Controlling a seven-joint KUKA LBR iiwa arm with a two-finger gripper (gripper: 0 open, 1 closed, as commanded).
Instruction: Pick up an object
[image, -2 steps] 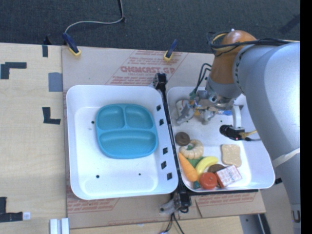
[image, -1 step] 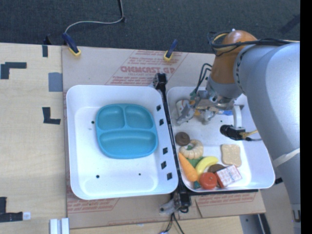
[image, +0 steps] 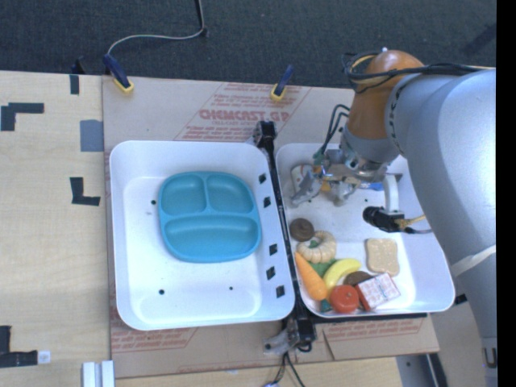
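My gripper (image: 309, 184) hangs over the upper left part of the right bin (image: 419, 297), near the divider between the bins. Just below it lies a dark brown round piece (image: 302, 230), apart from the gripper. Further toward the front lie a beige ring-shaped pastry (image: 320, 247), an orange carrot (image: 310, 276), a yellow banana (image: 343, 270), a red tomato (image: 345, 298), a slice of toast (image: 382, 256) and a red-and-white box (image: 379, 291). I see nothing held in the gripper.
The left bin (image: 137, 297) holds a blue divided plate (image: 210, 216) in its middle. The grey arm (image: 451, 151) with its orange band (image: 375, 103) comes in from the right over the right bin's back edge. Cardboard lies under both bins.
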